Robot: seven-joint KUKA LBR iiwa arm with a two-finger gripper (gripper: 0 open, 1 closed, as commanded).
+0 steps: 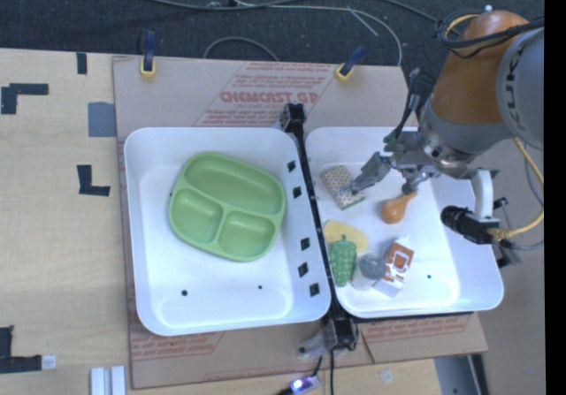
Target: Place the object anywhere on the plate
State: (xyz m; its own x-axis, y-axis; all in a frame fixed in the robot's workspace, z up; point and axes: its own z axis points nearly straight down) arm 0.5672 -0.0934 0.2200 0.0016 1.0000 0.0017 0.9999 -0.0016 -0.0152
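The arm (482, 75) reaches in from the right, its orange band high above the right bin (460, 296), wrist bent down and leftward. The claw (364, 179) hangs low over that bin's upper left part, just above a small speckled block (340, 185) with a green edge; whether its fingers are apart or together cannot be told from here.

The right bin is crowded toward its left wall: the speckled block near the top, an orange pear-shaped piece (397, 206) beside it toward the middle, a yellow flat piece (347, 233) below, a green knobbly piece (342, 262) touching it, and a grey and orange-white packet (392, 266) near the lower edge. The bin's right half is bare white.

The green plate (228, 206) lies in the left bin (150, 296), toward its upper middle, tilted a little, with three compartments. White floor shows all around it, widest along the lower edge. A black divider (305, 208) runs between the bins.
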